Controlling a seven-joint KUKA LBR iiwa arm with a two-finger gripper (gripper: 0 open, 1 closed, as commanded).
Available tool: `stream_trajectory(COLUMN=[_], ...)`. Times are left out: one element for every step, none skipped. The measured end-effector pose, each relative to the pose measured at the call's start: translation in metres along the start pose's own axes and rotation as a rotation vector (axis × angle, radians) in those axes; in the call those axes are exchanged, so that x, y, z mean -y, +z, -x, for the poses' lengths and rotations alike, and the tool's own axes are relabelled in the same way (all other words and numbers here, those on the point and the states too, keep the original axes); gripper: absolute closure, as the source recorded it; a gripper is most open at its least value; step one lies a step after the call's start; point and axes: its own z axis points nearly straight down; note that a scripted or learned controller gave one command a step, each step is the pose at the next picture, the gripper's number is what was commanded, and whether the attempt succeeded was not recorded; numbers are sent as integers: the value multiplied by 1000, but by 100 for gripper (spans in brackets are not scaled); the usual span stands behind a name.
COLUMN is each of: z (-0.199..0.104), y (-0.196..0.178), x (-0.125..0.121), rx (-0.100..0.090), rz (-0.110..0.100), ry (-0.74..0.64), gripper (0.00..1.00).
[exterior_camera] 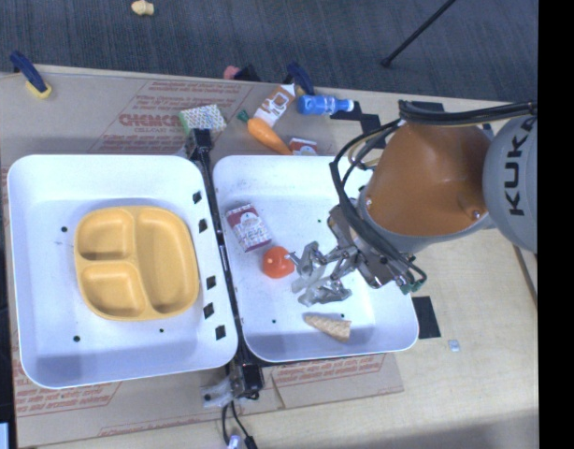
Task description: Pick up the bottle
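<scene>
Gripper (317, 274) sits low in the right bin (399, 330), fingers apart, holding nothing. Bottle (322, 105) lies on the tabletop beyond the bin's far rim, well apart. Risk: closing here would catch the red toy (278, 262) or cone (327, 325) instead.

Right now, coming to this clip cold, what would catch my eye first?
The yellow divided tray in the left bin stands out most. Next comes the arm's big orange band over the right bin, with the hand low beside a small red object, a red-and-white packet and a cone-shaped piece. Behind the bins on the cardboard lie a blue bottle and an orange carrot-like toy.
</scene>
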Motion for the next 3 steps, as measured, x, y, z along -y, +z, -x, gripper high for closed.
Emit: stream_trajectory(z=[15,25,47], y=[-8,19,20], x=[-19,-61,-115], rx=[2,0,-2], rz=[-1,0,1], ry=[-339,-451,-422], gripper=[100,100,100])
